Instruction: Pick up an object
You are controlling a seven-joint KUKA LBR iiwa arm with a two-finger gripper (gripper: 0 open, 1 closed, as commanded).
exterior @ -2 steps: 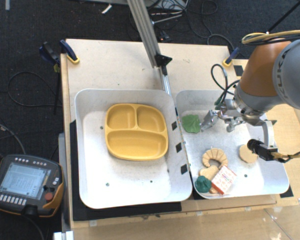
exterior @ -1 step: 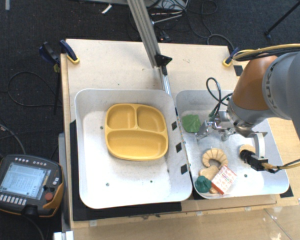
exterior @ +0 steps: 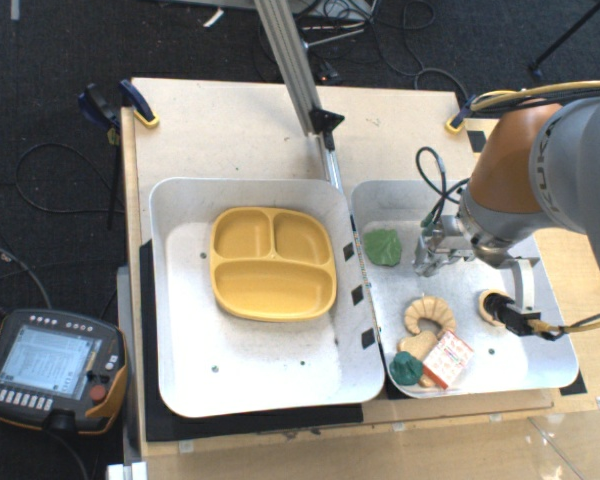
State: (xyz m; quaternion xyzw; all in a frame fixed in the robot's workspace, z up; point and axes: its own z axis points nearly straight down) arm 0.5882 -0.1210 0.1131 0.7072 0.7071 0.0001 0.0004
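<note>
- Overhead, the bench carries two shallow white bins side by side: the left bin [exterior: 180, 298] holds a yellow divided tray [exterior: 274, 264], and the right bin [exterior: 555, 353] holds the small loose objects.
- Arm [exterior: 540, 173]: grey with an orange band, reaching in from the right; its gripper [exterior: 438, 253] hangs over the far-left part of the right bin.
- Gripper state: how far its tips are parted cannot be told at this slant, and nothing can be made out held in it.
- Candidate objects: a green lump [exterior: 384, 246] just left of the gripper; a tan croissant-shaped piece [exterior: 429, 315] nearer; a red-and-white packet [exterior: 446, 358] touching a dark green piece [exterior: 407, 368] at the near rim; a ring-like piece [exterior: 495, 307] to the right, possibly a doughnut, partly hidden by cable.
- Step in hand: judged as the approach, before any grasp.
- Doing it well: the green lump is the closest target and stands apart from its neighbours, so it should allow a clean straddle; centre over it before descending, and keep off the bin wall on its left.
- Risk: the near cluster is crowded, and a closure there could pinch two things or push one aside.
</note>
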